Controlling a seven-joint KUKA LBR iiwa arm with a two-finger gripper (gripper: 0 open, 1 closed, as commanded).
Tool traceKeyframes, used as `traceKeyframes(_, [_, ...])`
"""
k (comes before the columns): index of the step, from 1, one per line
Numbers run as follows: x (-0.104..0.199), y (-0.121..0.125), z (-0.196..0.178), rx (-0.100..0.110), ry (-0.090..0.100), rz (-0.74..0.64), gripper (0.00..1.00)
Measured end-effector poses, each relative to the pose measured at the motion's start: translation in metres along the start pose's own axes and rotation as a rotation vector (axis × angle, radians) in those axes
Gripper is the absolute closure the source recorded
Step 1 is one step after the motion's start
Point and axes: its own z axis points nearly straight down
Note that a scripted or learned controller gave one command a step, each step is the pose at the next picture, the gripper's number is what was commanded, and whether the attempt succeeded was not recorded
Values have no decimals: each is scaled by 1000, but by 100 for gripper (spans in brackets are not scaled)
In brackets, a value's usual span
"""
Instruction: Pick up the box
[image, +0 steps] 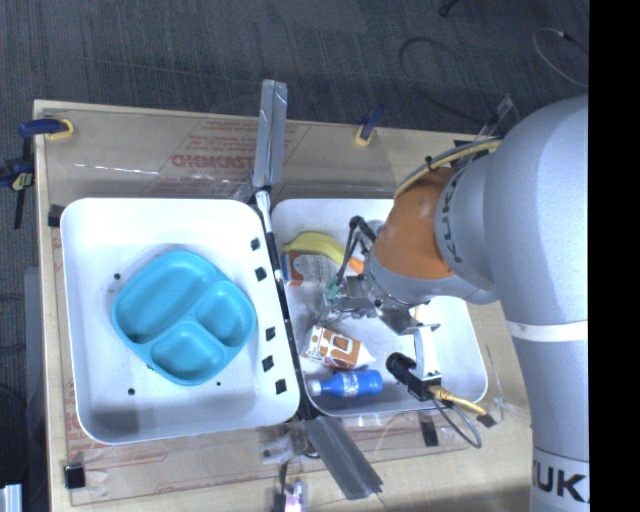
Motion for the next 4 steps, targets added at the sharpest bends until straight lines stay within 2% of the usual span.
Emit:
traceKeyframes(1, [22, -28, 0, -1, 0, -51, 100])
traceKeyframes(2, [121, -51, -100, -1, -1, 21, 100])
traceKeyframes(3, [121, -50, -109, 1, 0, 17, 100])
traceKeyframes(4, [121, -50, -109, 1, 0, 17, 0])
